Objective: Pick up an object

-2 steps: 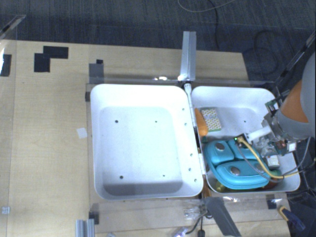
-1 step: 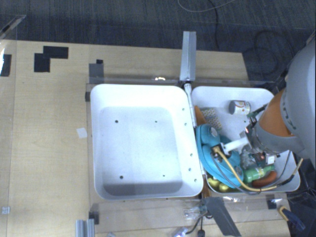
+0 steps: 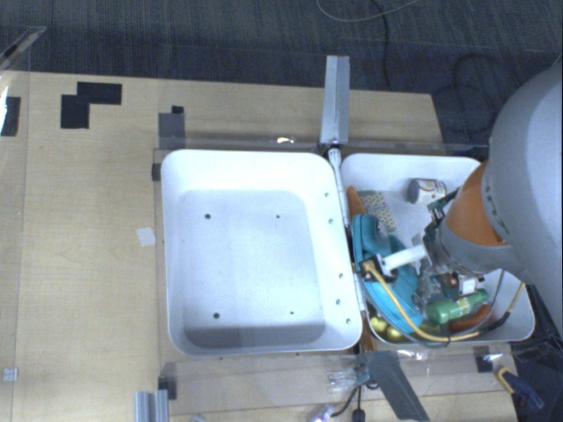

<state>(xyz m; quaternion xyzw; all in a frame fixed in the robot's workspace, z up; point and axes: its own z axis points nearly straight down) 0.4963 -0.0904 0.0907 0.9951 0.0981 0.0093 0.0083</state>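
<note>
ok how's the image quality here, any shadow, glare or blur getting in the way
Camera view: lighting is even and soft; the left bin shows a faint grey shadow along its near wall and no harsh glare. The arm looms large and slightly soft at the right, hiding part of the right bin. The clutter beneath it, like the green bottle, looks small and somewhat blurred.

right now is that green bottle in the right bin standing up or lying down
Lying down. The green bottle lies on its side near the right bin's front edge, its long axis roughly horizontal, atop the clutter beside the gripper.

Claw [image 3: 433, 281] fingers indistinct amid clutter.
</note>
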